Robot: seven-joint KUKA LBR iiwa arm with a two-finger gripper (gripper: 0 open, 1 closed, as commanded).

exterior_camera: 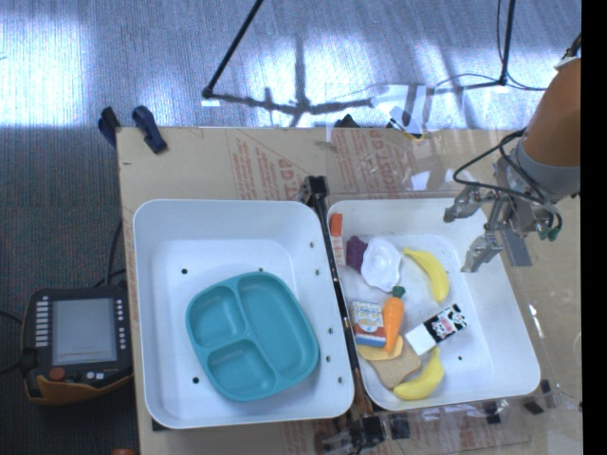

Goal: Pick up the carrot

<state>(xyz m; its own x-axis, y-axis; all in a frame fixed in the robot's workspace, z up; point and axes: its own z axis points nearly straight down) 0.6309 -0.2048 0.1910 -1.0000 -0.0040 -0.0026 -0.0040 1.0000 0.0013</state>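
Observation:
The carrot point(393, 320) is small and orange with a green top. It lies in the right bin point(503, 349), near its middle, with its green end pointing away from me. It sits between a small orange box point(365, 318) and a black-and-white milk carton point(437, 328). My gripper point(469, 232) hangs over the bin's upper right part, to the right of and beyond the carrot. Its two fingers are spread open with nothing between them.
Around the carrot lie a white fried egg point(381, 263), a purple piece point(356, 252), two bananas point(429, 273) point(423, 378) and a bread slice point(392, 365). A teal divided plate point(251, 335) sits in the left bin point(161, 254). A pendant point(81, 335) rests at the far left.

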